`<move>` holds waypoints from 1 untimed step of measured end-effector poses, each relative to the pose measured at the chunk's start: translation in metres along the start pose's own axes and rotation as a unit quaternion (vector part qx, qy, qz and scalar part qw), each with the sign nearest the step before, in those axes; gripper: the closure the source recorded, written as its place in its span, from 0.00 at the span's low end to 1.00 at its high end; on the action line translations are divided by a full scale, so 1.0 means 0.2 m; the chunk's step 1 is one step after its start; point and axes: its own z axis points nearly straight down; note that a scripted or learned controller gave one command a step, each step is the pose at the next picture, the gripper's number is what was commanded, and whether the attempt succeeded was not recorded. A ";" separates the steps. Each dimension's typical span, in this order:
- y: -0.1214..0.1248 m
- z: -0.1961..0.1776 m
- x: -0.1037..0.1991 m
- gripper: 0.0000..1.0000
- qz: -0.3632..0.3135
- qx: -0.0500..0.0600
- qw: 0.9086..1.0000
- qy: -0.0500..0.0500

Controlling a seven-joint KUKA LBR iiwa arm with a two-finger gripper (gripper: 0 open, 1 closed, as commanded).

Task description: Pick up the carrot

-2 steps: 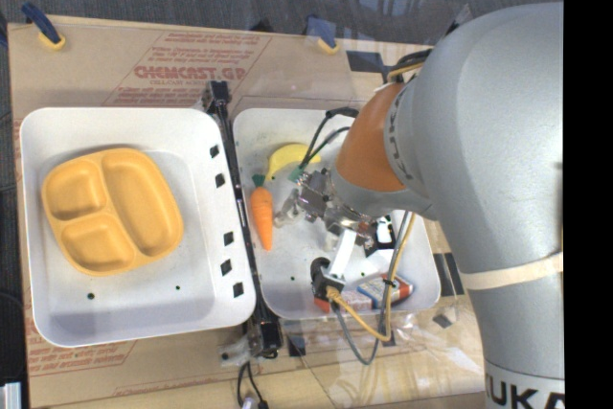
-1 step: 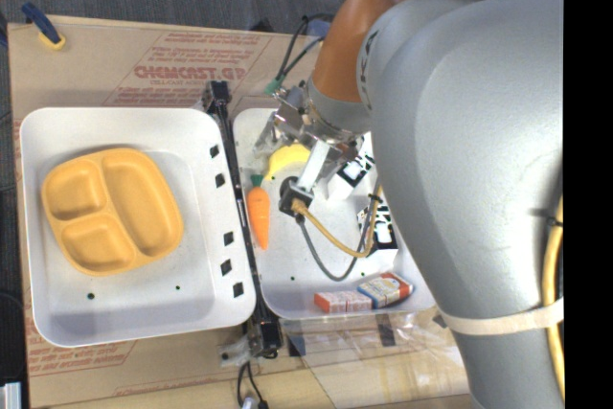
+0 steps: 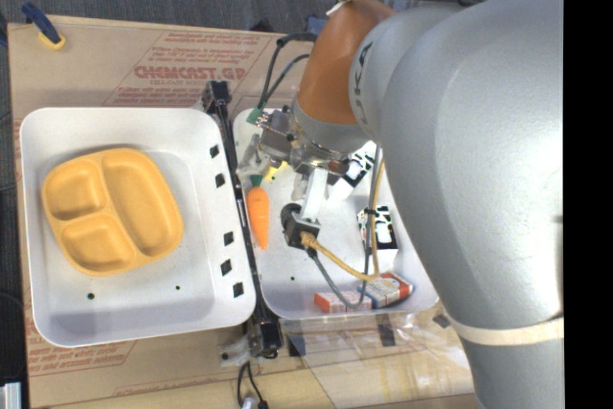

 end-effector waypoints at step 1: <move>0.18 0.00 -0.23 0.00 0.022 -0.002 1.000 0.000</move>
